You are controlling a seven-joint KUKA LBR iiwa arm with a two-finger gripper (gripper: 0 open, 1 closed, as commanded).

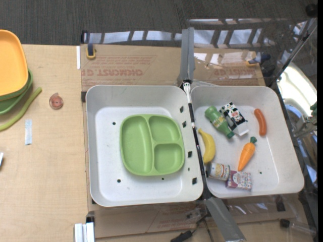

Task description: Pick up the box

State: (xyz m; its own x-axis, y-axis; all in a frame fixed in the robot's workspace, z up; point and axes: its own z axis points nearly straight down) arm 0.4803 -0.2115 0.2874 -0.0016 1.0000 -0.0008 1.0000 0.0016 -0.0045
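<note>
A small pink and purple box [239, 180] lies flat in the right bin [287, 135], near its front wall. It touches a small tin can [219, 171] on its left. A black-and-white cow-patterned carton [235, 117] lies further back in the same bin, beside a green bottle [220, 121].
The right bin also holds a banana [207, 145] along its left wall, a carrot [246, 154] and a red sausage [260, 122]. A green divided plate [152, 144] sits in the left bin [101, 150]. Stacked yellow and green plates [10, 72] rest on the bench at far left.
</note>
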